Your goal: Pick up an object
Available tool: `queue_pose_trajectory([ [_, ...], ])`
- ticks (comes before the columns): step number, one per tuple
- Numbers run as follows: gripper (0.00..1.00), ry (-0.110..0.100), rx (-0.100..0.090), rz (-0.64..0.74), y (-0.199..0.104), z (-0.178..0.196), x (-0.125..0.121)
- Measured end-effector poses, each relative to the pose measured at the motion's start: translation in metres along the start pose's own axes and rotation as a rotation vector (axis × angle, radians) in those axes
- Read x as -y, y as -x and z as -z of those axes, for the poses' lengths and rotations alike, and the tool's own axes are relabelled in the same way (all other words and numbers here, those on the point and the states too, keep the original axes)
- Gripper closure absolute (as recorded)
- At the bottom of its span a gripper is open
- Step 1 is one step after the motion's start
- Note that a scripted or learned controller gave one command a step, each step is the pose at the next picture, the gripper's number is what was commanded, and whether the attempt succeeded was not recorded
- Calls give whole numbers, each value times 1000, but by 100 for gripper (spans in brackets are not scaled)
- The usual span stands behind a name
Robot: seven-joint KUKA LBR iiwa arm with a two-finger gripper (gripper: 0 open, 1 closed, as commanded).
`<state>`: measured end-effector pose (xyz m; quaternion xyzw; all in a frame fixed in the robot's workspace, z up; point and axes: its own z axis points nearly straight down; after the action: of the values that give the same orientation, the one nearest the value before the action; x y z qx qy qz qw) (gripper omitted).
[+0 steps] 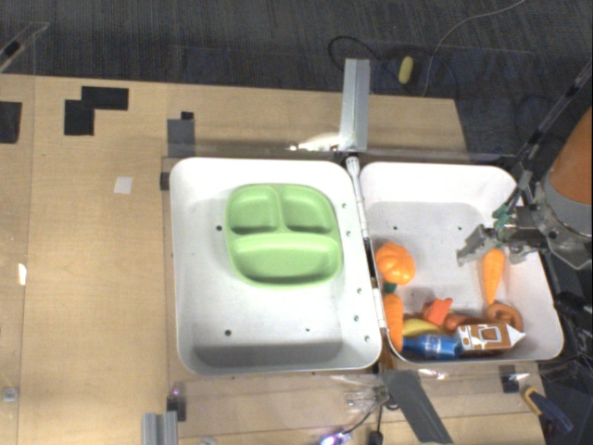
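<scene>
**Carrot hanging from the gripper, and the hold looks thin**

I see the grey arm's two-finger gripper (498, 241) over the right-hand shallow white bin (435, 193), with a long orange toy carrot (493, 277) hanging point-down from it. Its top sits between narrowly set fingers, so I read the gripper as closed on the carrot's upper end, above the bin floor.

My worry is the grip: it catches only the very top, and the smooth, tapered body hangs free below. A quick swing of the arm could make it pivot or slip out.

If it drops, it lands among the pile along the bin's near wall: a small brown and white carton (488, 337), a blue and yellow bottle-shaped toy (429, 343), a round orange pumpkin-like toy (396, 263). The green three-compartment plastic tray (283, 233) in the left bin (199, 267) sits well apart.
</scene>
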<state>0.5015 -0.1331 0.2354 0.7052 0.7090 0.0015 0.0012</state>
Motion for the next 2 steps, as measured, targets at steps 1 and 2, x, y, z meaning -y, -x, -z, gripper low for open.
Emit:
queue_pose_trajectory([
  [1,0,1,1,80,64,-35,-27],
  [2,0,0,1,134,64,-131,-15],
])
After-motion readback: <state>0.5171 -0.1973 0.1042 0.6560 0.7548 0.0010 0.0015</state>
